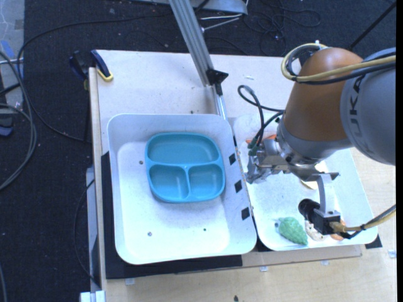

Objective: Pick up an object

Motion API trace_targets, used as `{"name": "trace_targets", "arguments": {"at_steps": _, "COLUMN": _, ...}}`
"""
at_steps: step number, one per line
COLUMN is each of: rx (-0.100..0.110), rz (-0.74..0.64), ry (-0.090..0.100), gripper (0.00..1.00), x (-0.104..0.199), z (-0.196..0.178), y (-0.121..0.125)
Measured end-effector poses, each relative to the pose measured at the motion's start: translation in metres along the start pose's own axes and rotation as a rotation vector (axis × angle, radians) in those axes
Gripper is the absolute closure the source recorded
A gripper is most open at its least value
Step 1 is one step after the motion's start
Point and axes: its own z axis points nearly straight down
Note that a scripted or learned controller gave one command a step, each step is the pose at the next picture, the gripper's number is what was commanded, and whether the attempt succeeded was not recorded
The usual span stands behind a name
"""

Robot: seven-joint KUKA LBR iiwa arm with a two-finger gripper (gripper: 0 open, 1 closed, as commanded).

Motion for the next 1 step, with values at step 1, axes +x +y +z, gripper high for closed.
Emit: {"name": "trace_targets", "arguments": {"at_steps": 1, "rx": 0.004, "rz": 0.0, "ry": -0.001, "gripper": 1.0, "x": 0.0529, "z": 0.0207, "y": 0.0052}}
